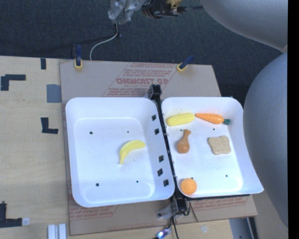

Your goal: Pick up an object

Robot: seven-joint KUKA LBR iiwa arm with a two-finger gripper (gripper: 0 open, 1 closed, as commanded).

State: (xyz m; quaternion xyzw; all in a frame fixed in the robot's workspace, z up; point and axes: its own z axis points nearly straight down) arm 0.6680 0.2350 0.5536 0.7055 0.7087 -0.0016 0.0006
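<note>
Orange (188, 186): seen in the near left corner of the right bin (236, 175), close to the wall between the bins.
Banana (131, 149): laid alone near the middle of the left bin (84, 140), curved, well apart from every wall.
Drumstick (183, 141): found in the right bin, left of centre, with the thin end pointing away.
Bread (219, 145): placed to the right of the drumstick, apart from it, lying flat.
Corn (180, 119): laid at the far left of the right bin, just beside the dividing wall.
Carrot (210, 118): laid just to the right of the corn, green end toward the right wall.
Cardboard (135, 81): spread under both bins and fixed at the far edge by two clamps (78, 63).
Arm (266, 93): seen blurred along the right side, curving to the top.
Gripper (122, 11): held beyond the far edge of the cardboard, well apart from all objects, nothing seen in it; how wide it is open cannot be told.
</note>
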